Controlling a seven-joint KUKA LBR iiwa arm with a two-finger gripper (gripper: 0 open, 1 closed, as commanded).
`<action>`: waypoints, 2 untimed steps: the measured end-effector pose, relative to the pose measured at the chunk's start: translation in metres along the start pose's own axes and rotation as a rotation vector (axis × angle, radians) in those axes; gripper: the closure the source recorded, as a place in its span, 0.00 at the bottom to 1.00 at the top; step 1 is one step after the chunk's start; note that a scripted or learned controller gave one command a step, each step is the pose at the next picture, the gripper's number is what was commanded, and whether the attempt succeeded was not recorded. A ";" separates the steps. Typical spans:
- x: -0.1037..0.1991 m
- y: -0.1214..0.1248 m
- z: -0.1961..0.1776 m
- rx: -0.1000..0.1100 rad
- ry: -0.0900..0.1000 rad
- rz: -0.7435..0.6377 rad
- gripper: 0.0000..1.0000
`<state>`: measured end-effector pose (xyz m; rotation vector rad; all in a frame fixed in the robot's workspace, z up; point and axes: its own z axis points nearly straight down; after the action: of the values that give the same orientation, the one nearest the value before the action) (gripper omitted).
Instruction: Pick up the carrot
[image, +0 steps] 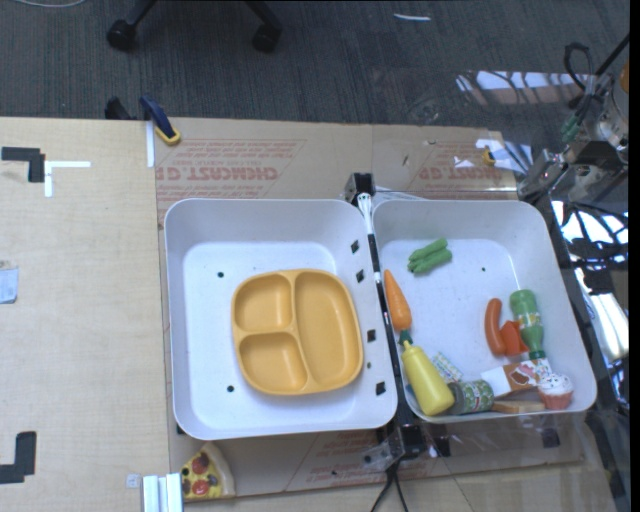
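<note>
**Tool off the far right corner, carrot lying in the right bin**

The tool (572, 160) sits past the far right corner of the right bin (560, 262), among cables and dark metal parts. It is above the bench edge rather than over the bin, and I cannot tell whether it is open or closed. Nothing can be seen in its hold.

Nearest on the bench (70, 350), a toy pizza slice (203, 474) lies just in front of the left bin (180, 300), with a small white block (160, 491) beside it to the left.

Along the near wall of the right bin, a yellow bottle (427, 380) lies tilted at the left. A dark green can (471, 396) is just to its right, then a slice of toast (520, 402) and a cupcake (554, 386) in the near right corner.

Farther in, the carrot (397, 303) lies against the bin's left wall. Its green end is near the top of the yellow bottle and its tip points away. It is well apart from the tool.

Towards the right wall, a red sausage (493, 325) and a green bottle (526, 318) stand close together. Green beans (430, 257) lie alone towards the far side.

In the left bin, a yellow divided plate (297, 330) rests in the middle.

Both bins sit on a sheet of cardboard (240, 170). A blue and yellow clip (160, 122) lies at its far left corner.
</note>
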<state>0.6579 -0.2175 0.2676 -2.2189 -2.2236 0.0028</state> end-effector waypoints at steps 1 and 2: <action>-0.004 0.002 -0.249 -0.002 -0.002 -0.126 0.00; 0.000 0.002 -0.273 -0.001 -0.001 0.190 0.00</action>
<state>0.6601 -0.2171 0.5404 -2.4216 -2.0036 0.0032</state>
